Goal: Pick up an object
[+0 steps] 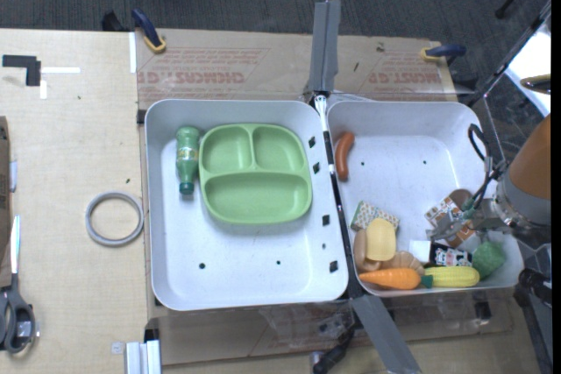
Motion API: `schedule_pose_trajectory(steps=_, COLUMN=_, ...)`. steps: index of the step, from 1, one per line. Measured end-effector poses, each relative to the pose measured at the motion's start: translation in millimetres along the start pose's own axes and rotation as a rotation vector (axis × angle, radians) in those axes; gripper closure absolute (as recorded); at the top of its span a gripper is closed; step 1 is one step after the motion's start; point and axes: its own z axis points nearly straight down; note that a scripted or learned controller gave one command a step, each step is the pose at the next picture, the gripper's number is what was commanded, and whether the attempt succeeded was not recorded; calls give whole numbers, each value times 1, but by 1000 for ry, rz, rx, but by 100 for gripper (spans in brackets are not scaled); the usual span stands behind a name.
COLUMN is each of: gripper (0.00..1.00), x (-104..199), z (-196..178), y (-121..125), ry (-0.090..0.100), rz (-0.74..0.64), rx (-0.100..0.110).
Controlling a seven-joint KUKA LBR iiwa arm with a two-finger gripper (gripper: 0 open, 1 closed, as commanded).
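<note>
Objects for your pick sit heaped along the right bin's near edge: carrot, corn, a green lump. Your gripper hangs low over a printed packet at that bin's right side. Left bin holds a green tray and bottle.

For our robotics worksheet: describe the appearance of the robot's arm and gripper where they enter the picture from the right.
At the right edge, the arm shows a rounded orange band with a grey section below it. Thin black cables loop beside it over the right bin. The gripper looks dark and metallic, a small, cluttered shape whose details are too fine to make out.
</note>
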Motion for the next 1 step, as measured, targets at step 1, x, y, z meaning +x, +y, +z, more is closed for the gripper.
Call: schedule_pose_trajectory(steps=1, gripper=100, x=-1, z=-9, y=1, ry=0, rz=3, rx=-1)
